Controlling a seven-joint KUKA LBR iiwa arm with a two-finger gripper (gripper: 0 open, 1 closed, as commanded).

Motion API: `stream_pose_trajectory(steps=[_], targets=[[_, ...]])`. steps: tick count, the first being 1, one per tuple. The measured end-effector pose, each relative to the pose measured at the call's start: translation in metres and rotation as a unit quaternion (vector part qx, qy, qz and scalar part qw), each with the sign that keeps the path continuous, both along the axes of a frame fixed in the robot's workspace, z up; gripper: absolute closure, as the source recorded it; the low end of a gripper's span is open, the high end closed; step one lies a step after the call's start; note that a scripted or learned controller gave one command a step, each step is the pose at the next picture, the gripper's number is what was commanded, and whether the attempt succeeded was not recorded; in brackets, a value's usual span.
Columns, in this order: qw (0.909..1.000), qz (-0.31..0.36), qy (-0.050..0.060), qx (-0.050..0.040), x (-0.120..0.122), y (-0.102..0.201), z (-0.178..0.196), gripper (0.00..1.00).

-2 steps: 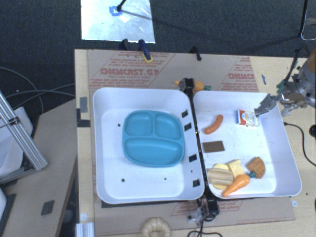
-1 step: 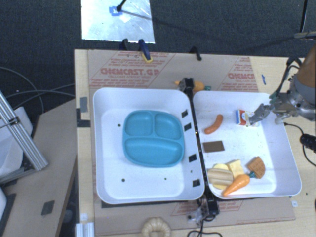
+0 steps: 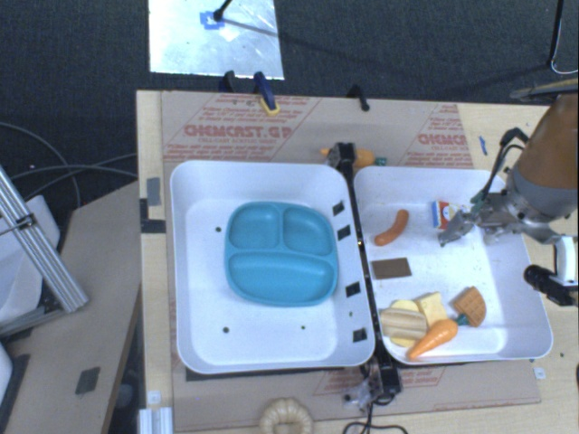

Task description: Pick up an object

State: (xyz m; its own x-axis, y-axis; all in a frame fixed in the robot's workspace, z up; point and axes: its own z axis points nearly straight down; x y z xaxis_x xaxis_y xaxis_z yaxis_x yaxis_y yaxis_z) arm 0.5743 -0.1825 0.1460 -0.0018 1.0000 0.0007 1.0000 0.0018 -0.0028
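Grey gripper (image 3: 457,227) hovers beside a small red-white-blue object (image 3: 441,212).

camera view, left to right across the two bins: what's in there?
blue divided plate in the left bin → right bin: sausage → brown flat piece → gripper → waffle-like piece. Bread, cheese and carrot near the front overlap, so I left them out.
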Motion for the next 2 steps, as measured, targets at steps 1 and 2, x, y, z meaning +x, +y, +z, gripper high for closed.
stream_pose_trajectory(steps=[1,2], targets=[[1.0,0.0,0.0,-0.0002,-0.003,-0.006,-0.044,0.0],[1.0,0.0,-0.001,-0.0005,-0.002,-0.005,-0.062,0.0]])
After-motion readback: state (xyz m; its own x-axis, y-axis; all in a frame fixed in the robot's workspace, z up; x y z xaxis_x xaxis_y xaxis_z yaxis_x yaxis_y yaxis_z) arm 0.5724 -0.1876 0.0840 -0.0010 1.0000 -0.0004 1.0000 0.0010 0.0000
